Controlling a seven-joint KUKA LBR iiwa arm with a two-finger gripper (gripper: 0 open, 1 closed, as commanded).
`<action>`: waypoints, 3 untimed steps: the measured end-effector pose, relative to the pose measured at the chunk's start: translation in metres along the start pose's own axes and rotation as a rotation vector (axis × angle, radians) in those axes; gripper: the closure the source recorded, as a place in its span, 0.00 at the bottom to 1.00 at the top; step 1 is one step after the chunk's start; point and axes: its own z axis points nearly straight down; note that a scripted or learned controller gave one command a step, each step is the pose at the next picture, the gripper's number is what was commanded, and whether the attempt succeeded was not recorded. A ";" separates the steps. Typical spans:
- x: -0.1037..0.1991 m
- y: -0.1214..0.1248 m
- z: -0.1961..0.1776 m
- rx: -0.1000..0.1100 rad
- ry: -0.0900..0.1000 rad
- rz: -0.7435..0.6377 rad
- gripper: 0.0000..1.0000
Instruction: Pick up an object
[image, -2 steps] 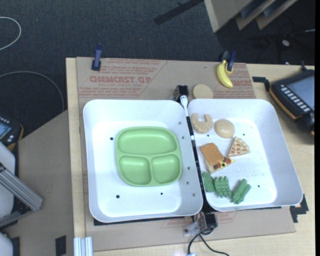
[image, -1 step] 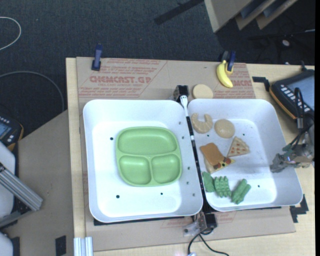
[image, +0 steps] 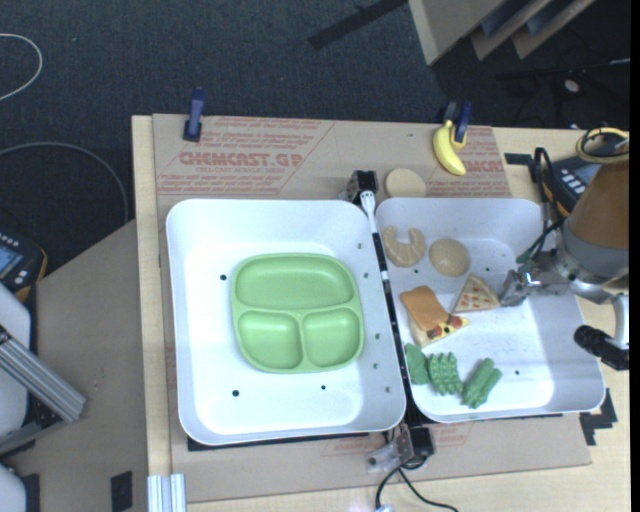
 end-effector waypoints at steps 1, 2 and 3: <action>0.105 -0.023 -0.001 0.010 0.004 0.002 1.00; 0.166 -0.092 -0.102 0.015 0.005 0.003 1.00; 0.225 -0.088 -0.173 0.003 0.003 0.000 1.00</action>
